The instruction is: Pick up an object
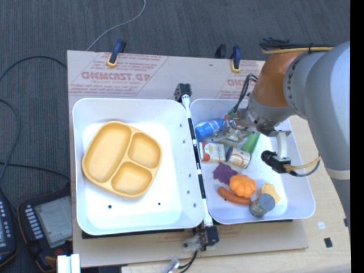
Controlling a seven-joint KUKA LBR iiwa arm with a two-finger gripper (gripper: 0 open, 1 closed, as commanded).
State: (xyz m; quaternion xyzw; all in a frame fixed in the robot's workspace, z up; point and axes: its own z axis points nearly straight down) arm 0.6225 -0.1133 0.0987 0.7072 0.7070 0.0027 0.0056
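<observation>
Looking down, we find our gripper [232, 134] low in the right bin [296, 206], grip state unclear, blue bottle [208, 129] just left, white pouch [226, 154] beneath it.

The counter [148, 70] is a pale board with red lettering printed across its far strip. Two shallow white bins rest directly on it, side by side and touching along a shared middle seam. The left bin [91, 209] covers most of the counter's left half, reaching close to the left edge and the near edge. The right bin [296, 201] sits toward the counter's right side, with a bare strip of board beyond it at the right edge. Two clamps, one [118, 50] near the far-left corner and another [235, 60] further right, grip the far edge.
</observation>
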